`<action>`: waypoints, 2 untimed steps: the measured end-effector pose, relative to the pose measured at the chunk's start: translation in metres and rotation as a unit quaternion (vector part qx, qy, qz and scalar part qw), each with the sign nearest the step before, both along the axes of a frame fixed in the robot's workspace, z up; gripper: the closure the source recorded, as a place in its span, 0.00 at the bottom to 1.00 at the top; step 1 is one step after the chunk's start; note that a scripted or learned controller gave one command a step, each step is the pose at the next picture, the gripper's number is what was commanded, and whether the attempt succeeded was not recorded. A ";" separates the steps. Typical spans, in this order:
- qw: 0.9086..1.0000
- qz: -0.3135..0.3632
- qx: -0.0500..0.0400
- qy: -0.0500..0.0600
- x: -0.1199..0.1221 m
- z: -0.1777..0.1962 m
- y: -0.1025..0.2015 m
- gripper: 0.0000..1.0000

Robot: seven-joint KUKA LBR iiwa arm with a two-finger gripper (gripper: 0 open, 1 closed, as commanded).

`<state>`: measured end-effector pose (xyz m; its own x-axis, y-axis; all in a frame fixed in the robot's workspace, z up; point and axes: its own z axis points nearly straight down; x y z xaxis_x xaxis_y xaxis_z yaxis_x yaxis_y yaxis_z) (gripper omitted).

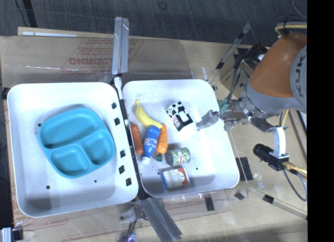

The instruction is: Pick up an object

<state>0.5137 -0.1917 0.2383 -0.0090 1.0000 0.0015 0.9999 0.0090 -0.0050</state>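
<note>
The right bin (222, 136) holds several objects. A yellow banana (142, 115) lies near its left wall, above a blue bottle (151, 141) flanked by an orange carrot (163, 138) and a reddish sausage (136, 138). A green can (179, 156) and a red-labelled can (175, 178) lie toward the front. A black-and-white toy (179, 115) sits mid-bin. My gripper (207, 119) hangs over the bin's right side, just right of the toy and apart from it, with nothing seen held.
The left bin (21, 131) holds a blue divided plate (77, 141). A metal post (120, 48) stands behind the divide between the bins. The grey arm with its orange band (276, 63) and cables occupies the right side beyond the bin.
</note>
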 end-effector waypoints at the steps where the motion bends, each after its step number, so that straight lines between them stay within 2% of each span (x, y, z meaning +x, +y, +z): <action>1: 0.997 0.071 0.000 0.001 0.047 -0.100 0.066 0.00; 2: 0.997 0.077 0.000 -0.002 0.039 -0.145 0.088 0.00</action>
